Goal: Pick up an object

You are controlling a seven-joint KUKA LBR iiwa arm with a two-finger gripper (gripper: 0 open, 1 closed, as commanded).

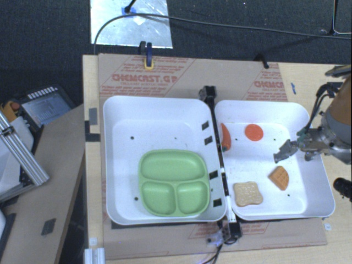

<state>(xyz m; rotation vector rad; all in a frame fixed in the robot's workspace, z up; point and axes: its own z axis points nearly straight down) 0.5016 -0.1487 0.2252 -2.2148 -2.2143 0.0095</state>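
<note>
Hovering over the right bin point(316, 199), the gripper point(286, 152) sits at the end of the grey arm that reaches in from the right edge of the camera view. We see a dark finger tip pointing left and down, but we cannot tell how the jaws stand, and nothing shows between them.

From this 1 view we count 4 candidate objects in the right bin. An orange round disc point(253, 132) lies near the back wall. An orange-red piece point(225, 137) rests against the left wall, by the divider between the 2 bins. A tan toast-shaped piece point(247, 193) lies near the front, and an orange waffle-like piece point(279, 177) lies just below and slightly left of the gripper, apart from it. The left bin point(118, 125) holds a green 3-compartment plate point(174, 181).

We judge the task barely begun: the arm is positioned above the bin, yet all objects lie on the bin floor. Descending, closing on 1 object and lifting are all left. The waffle-like piece looks the nearest target.

As for writing, the brown board point(181, 73) under the bins carries red print that we read as "CHEMCAST GP", repeated at the upper right, partly legible.
</note>
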